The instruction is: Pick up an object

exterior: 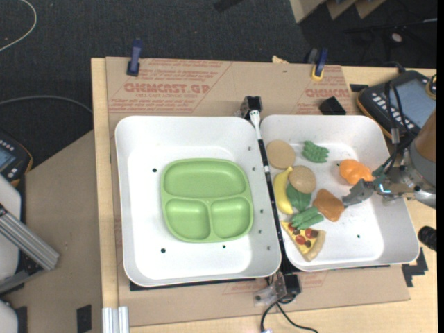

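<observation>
Here, the arm (423, 165) reaches in low over the right bin (368, 245), its claw (364, 191) parted and holding nothing, beside an orange toy (354, 171).

So the surface (104, 186) is light wood with a printed brown cardboard sheet (208, 85) clamped on at the back. Two white bins sit touching on it, left bin (135, 207) and right bin (368, 238).

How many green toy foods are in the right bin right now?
3: one near the bin's back, one beside the banana, one above the pizza slice. More may be hidden.
</observation>
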Controlling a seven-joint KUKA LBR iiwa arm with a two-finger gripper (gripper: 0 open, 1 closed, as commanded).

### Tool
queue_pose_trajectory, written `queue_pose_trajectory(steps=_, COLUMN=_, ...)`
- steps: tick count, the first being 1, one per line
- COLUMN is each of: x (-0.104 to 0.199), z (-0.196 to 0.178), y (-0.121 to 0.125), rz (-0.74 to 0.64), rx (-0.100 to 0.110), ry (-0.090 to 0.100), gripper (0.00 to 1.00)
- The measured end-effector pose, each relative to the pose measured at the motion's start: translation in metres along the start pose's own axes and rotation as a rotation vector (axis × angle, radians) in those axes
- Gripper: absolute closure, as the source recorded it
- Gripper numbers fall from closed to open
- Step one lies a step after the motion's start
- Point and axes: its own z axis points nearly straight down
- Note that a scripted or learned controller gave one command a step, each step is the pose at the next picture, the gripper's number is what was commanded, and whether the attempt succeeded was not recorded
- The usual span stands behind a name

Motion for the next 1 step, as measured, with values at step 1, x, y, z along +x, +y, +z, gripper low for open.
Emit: queue_pose_trajectory(steps=1, x=0.0582, z=0.1057, y=-0.0063, rz=-0.003, rx=0.002, ry=0.002, gripper=0.0)
